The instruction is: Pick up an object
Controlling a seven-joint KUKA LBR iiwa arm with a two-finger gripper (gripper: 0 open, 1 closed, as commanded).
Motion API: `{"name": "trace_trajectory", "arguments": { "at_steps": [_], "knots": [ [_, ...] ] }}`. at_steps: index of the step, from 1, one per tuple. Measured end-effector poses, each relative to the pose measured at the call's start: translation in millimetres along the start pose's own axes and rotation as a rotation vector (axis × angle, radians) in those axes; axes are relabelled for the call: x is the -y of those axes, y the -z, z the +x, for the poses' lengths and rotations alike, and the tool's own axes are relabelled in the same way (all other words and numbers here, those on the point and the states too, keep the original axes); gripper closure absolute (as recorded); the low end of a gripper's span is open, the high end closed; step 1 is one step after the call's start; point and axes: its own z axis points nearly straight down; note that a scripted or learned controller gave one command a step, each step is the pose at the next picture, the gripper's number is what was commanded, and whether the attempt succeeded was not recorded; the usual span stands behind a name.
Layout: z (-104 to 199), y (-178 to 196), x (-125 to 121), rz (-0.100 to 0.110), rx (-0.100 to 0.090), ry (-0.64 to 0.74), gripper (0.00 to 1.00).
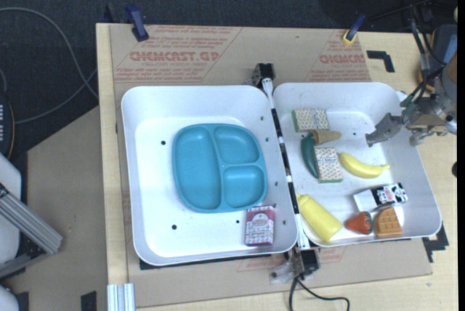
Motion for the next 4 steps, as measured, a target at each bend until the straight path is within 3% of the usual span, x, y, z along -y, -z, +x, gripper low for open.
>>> {"name": "trace_trajectory", "arguments": {
  "at_steps": [1, 2, 3, 4],
  "knots": [
    [41.1, -66.5, -47.3, 0.003, -0.002, 0.002, 0.0],
    [78.4, -152.0, -40.9, 0.001, -0.001, 0.001, 0.0],
    [78.1, -140.2, -42.3, -0.004, 0.0, 0.0, 1.0],
    [139.6, -49.7, -60.9, -0.004, -0.001, 0.003, 1.0]
  ]
}}
